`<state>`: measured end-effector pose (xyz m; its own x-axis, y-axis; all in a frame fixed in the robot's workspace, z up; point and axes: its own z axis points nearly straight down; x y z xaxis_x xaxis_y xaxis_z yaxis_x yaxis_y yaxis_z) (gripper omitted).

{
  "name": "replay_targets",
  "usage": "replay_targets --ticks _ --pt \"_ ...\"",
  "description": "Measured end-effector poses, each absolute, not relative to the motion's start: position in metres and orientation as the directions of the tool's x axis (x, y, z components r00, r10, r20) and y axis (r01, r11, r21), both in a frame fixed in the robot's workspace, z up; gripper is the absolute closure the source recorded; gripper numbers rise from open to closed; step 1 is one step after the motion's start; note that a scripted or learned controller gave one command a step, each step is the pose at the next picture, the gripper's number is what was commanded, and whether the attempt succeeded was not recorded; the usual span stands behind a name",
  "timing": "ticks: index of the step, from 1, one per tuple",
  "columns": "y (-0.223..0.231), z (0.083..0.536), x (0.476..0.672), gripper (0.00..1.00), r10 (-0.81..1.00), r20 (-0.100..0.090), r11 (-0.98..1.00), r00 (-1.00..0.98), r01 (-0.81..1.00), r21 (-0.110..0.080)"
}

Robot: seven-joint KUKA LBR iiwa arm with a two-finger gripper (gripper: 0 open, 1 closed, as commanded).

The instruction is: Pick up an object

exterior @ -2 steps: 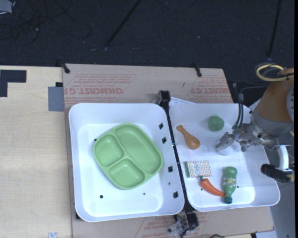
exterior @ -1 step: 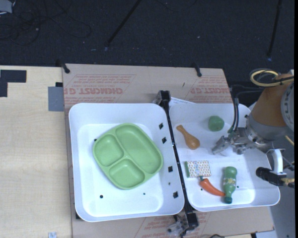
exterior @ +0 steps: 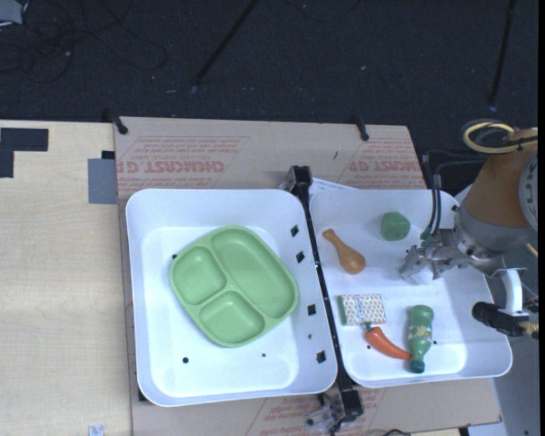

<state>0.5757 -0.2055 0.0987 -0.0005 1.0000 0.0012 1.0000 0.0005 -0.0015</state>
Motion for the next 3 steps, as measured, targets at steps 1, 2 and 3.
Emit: replay_targets --ticks 1,2,3 --pt "-0.204 0.161 0.576 1.0 1.0 0.0 0.002 -0.002 1.0 0.001" --pt "-0.195 0.212 0.573 1.0 1.0 0.0 0.002 -0.002 1.0 -0.001" --pt "-0.195 0.26 0.573 1.0 1.0 0.0 0.002 -0.002 1.0 0.0"
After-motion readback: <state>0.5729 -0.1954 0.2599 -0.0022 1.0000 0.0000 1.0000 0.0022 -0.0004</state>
